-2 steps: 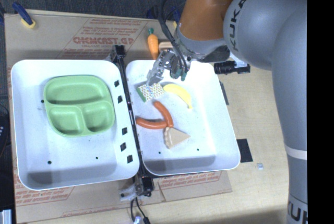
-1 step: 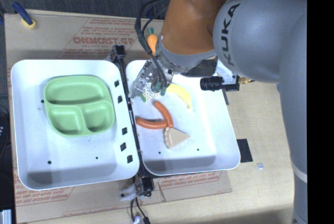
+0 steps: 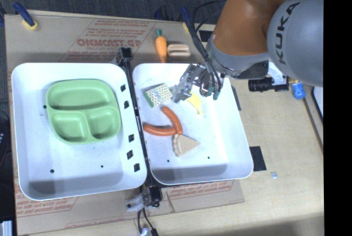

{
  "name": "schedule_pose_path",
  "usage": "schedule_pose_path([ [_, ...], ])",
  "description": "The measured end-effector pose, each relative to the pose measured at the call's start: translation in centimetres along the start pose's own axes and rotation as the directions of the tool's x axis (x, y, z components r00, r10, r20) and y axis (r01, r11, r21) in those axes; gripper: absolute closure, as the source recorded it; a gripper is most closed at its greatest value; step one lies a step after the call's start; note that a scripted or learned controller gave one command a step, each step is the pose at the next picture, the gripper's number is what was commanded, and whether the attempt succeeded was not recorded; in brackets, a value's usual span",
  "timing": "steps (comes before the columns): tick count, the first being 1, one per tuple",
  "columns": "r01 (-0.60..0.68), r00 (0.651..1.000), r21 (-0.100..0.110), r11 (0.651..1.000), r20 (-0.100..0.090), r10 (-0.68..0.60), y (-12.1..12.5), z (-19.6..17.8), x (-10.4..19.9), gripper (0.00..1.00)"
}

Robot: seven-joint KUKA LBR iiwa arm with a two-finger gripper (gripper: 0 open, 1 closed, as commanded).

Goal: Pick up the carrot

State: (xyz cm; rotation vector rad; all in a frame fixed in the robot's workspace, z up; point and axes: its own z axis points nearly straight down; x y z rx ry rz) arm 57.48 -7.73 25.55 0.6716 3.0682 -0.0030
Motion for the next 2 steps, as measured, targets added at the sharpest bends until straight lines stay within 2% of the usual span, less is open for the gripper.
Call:
schedule_pose_path([
  [1,-0.28,0.96,-0.001,0.96,0.001,0.28,-0.2,-5.0,2.5,1.0],
  [2,-0.515,0.857,0.003,0.857,-0.004,0.515,-0.1,0.2,10.0,1.0],
])
